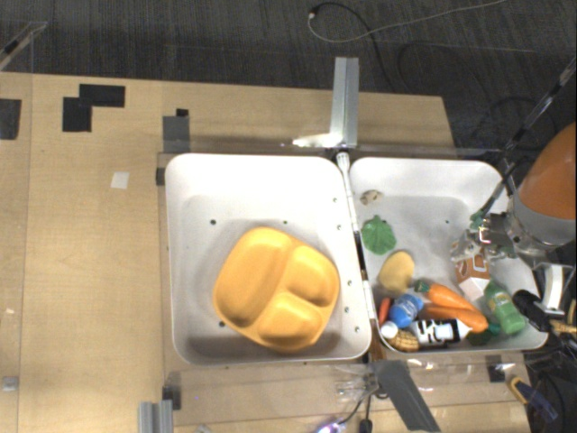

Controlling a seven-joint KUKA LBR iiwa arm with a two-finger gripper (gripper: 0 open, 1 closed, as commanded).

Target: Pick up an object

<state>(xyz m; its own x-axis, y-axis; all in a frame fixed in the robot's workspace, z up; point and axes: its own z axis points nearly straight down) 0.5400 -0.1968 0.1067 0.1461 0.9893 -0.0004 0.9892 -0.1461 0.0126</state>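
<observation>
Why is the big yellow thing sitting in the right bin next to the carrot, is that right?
Not quite. The big yellow thing sits alone in the left bin, as the camera view shows. The carrot lies in the right bin with the other small toys.

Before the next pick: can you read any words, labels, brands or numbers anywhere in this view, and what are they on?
None can be read.
Black bottle with white label, right bin: dark marks on the label, too small and blurred to read.
White and orange packet near the gripper: print blurred, unreadable.
Yellow divided tray, left bin: no text visible.
</observation>
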